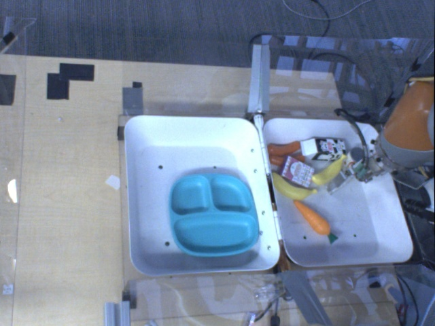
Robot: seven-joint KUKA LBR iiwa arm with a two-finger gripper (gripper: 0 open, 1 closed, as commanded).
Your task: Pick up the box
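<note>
Carrot (315,219) lies before the pincer (359,172), whose grip state I cannot tell.

Blue tray (214,214) in left bin (139,182) — banana (309,182), carrot (314,219) right.

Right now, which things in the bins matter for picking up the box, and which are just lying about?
For the job:
- box, at the right bin's far side
- pincer, low over the right bin, near the banana's tip

Lying about:
- banana
- carrot
- red packet
- orange-red piece by the divider
- blue divided tray in the left bin
</note>
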